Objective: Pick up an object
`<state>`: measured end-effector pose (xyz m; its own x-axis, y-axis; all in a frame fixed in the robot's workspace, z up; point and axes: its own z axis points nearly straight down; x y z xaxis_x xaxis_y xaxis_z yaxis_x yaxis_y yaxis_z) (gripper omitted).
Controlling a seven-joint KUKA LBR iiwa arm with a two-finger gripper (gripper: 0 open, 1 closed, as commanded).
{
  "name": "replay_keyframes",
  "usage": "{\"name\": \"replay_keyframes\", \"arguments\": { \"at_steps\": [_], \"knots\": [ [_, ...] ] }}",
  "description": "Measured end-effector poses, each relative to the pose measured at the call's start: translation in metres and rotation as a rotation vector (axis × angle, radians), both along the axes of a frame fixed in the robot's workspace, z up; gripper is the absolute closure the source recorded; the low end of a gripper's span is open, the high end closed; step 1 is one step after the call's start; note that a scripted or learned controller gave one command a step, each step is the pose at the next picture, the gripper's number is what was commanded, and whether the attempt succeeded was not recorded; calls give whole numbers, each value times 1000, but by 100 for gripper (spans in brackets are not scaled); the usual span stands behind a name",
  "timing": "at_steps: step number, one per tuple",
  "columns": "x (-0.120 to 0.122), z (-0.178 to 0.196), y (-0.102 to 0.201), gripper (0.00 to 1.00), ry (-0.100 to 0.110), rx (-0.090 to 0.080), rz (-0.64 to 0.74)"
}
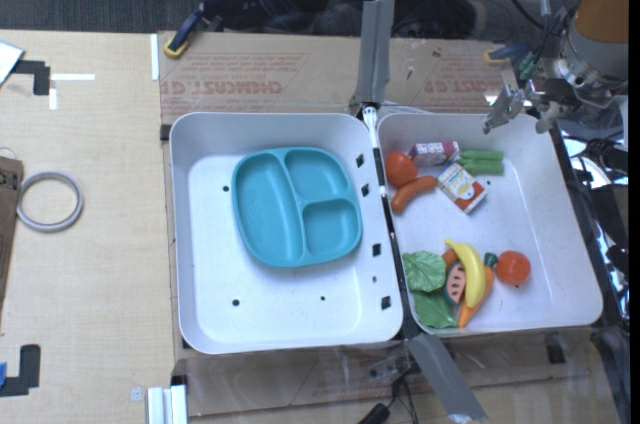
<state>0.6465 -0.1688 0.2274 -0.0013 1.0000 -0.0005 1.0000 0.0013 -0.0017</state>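
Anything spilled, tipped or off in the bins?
Nothing stands out. The teal three-compartment plastic plate lies flat in the left white bin; the toy foods, including a yellow banana, sit inside the right white bin. The gripper hangs above that bin's far edge.

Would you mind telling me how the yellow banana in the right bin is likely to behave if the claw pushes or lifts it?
The banana looks like smooth moulded plastic, so probably stiff, light and somewhat slippery. Its curved shape may let it pivot when pushed. It lies against the watermelon slice, which would likely shift too.

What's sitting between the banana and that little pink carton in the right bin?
In the camera view, between the banana and the pink carton lies a small red-and-white box, with bare white bin floor below it.
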Motion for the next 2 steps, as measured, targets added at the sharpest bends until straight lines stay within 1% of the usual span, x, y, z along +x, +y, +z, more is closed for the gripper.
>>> {"name": "replay_keyframes", "arguments": {
  "at_steps": [1, 2],
  "knots": [
    [13, -120, 25, 0, -3, -1, 193],
    [-43, -135, 31, 0, -1, 0, 134]
  ]
}}
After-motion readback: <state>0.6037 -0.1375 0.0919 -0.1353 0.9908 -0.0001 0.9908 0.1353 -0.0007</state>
